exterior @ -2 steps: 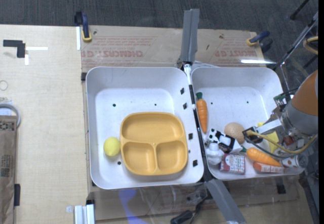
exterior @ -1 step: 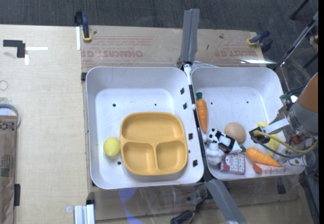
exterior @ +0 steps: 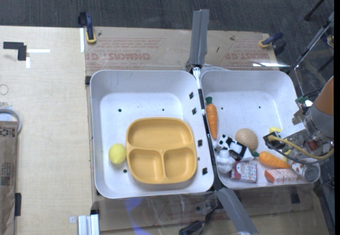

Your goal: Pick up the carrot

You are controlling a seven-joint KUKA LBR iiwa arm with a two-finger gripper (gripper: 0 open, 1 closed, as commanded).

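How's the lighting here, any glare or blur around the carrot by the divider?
Camera view: even, soft light; the white bins are bright with faint shadows. Camera view: the carrot by the divider is sharp and free of glare; the arm at the right edge looks slightly blurred.

Two bins sitting side by side on the bench, contents lying as follows.
Left bin [exterior: 93,138]: divided plate [exterior: 161,133] lying toward the front, lemon [exterior: 117,153] resting just left of it. Right bin [exterior: 249,77]: carrot [exterior: 212,118] lying along the left wall; toy cow [exterior: 231,147] sitting in front of it, egg [exterior: 246,137] just right of the cow, second carrot [exterior: 273,160] lying right of the egg; carton [exterior: 244,171] and box [exterior: 281,176] lying along the front wall.
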